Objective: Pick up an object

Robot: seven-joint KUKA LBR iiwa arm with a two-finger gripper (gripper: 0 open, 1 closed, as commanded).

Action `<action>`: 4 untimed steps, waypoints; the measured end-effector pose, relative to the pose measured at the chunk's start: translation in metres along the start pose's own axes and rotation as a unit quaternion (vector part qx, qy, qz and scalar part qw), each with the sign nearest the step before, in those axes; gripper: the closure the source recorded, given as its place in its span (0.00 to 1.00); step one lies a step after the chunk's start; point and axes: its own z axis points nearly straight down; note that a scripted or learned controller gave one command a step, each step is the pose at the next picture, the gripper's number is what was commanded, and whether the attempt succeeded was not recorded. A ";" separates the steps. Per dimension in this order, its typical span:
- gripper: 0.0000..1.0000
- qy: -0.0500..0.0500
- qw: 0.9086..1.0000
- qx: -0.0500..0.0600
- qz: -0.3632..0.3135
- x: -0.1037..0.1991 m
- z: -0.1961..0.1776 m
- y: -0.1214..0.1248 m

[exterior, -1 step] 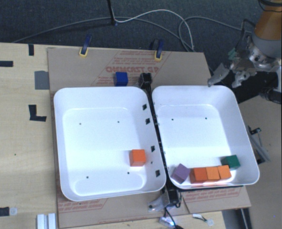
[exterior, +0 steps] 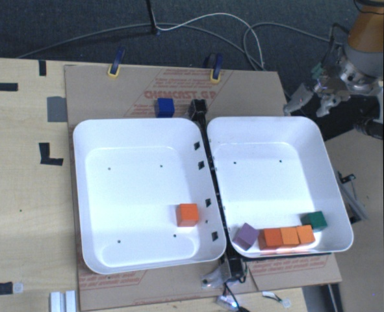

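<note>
- Your claw [exterior: 310,101] sits off the far right corner of the right bin [exterior: 321,149], above the bench and outside both bins. Its two fingers are spread apart with a clear gap and nothing between them.
- Above the claw you can see the grey wrist and the orange band [exterior: 366,32] running up to the top right corner.
- The right bin lies just below and left of the claw. Its near edge holds all its contents, well away from the claw.
- Nearest of those to the claw is a green block [exterior: 315,221], by the bin's right wall.
- Just left of it and slightly closer to you, three orange blocks [exterior: 285,237] stand in a row, touching side to side.
- A purple block [exterior: 245,236] sits at the left end of that row, turned at an angle, close to the first orange one.
- The left bin [exterior: 88,174] is further left again, its wall beside the right bin's. One lone orange cube [exterior: 188,214] rests on its floor toward the near right.
- Both bins rest on a cardboard sheet [exterior: 146,90], with two clips at its far edge.
- A small blue block [exterior: 165,106] lies on that cardboard beyond the left bin, far to the claw's left.
</note>
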 end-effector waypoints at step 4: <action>1.00 0.000 1.000 0.000 0.000 0.018 0.139 0.002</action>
